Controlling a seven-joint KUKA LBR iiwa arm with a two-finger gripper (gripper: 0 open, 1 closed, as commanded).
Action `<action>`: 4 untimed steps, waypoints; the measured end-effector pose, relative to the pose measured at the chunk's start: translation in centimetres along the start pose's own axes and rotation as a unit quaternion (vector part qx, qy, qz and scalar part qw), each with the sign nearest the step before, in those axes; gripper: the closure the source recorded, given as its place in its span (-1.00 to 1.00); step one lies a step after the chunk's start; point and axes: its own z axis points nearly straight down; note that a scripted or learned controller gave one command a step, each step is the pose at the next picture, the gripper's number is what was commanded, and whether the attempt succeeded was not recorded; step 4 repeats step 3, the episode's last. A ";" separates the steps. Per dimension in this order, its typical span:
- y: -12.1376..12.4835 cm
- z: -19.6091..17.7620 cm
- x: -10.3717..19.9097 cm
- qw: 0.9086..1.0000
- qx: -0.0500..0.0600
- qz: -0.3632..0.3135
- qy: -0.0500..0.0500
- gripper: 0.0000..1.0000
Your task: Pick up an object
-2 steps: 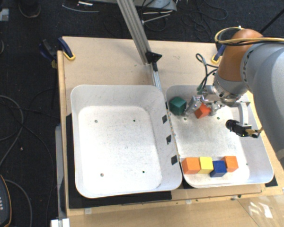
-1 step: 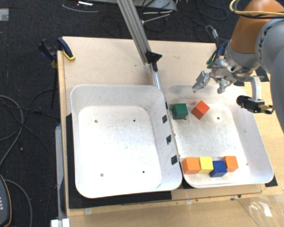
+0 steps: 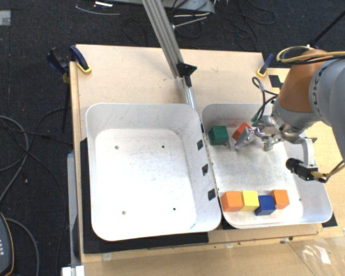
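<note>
The end effector (image 3: 252, 138) hangs in the right bin (image 3: 310, 211) beside a green block (image 3: 219, 134).

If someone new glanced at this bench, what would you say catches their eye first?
Probably the grey arm with its orange band, reaching in from the right, its pincer low in the right bin beside a small orange-red block and a green cube. Next, the row of orange, yellow, blue and orange blocks along that bin's near edge.

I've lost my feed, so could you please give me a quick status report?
Gripper low in right bin, beside red block. Green block close left of it. Four blocks along near wall, untouched.
</note>
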 end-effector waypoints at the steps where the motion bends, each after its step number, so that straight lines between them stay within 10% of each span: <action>1: 5.5 -0.8 5.6 1.000 -0.014 -0.004 -0.011 -1.00; 2: 4.1 -0.4 4.2 1.000 -0.006 0.000 -0.003 -1.00; 3: 4.2 -1.5 4.2 1.000 -0.007 -0.002 -0.004 1.00; 4: 4.2 -1.5 4.2 1.000 -0.007 -0.002 -0.004 1.00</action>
